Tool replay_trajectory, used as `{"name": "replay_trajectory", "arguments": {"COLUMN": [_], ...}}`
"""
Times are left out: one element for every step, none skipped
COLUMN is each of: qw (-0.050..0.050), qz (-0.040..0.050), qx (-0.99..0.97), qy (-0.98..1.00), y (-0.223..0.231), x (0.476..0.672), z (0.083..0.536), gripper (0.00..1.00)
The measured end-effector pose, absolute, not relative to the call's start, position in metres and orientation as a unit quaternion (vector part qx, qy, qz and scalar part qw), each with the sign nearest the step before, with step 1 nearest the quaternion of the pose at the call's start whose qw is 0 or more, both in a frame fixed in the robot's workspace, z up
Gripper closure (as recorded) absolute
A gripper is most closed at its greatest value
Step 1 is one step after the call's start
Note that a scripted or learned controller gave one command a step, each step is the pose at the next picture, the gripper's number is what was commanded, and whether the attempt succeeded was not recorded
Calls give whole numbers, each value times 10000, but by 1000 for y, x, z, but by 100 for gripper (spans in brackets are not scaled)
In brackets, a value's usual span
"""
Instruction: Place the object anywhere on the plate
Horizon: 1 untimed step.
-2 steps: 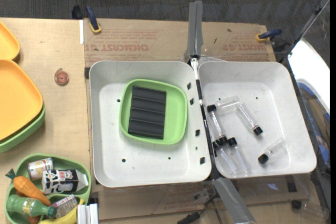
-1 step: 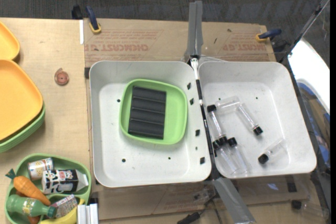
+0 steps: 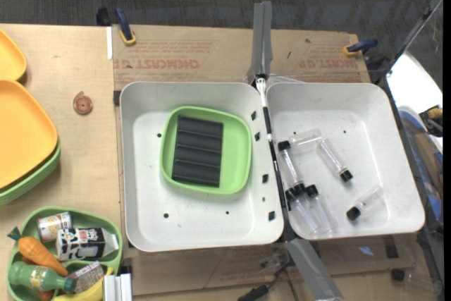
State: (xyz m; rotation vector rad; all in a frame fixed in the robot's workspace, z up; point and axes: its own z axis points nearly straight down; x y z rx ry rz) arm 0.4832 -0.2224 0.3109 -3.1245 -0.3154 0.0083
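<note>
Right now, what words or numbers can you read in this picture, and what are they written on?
"CHEMCAST GP": red print on the brown cardboard under the bins, seen upside down, left patch.
The same red print at the cardboard's right side: too faint to read surely.
Black-and-white label on a packet in the green bowl: too blurred to read.
Small can beside it: label too small to read.

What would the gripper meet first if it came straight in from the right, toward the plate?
Probably the right bin's outer wall, then the vials in it, if it travels low; height is unclear.
</note>
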Motion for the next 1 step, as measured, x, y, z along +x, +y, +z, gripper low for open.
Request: {"name": "replay_trajectory", "arguments": {"qw": [-1], "qz": [28], "qx": [-9948], "qy": [-1017], "y": [-222], "x": [478], "z": [438], "gripper": [0]}}
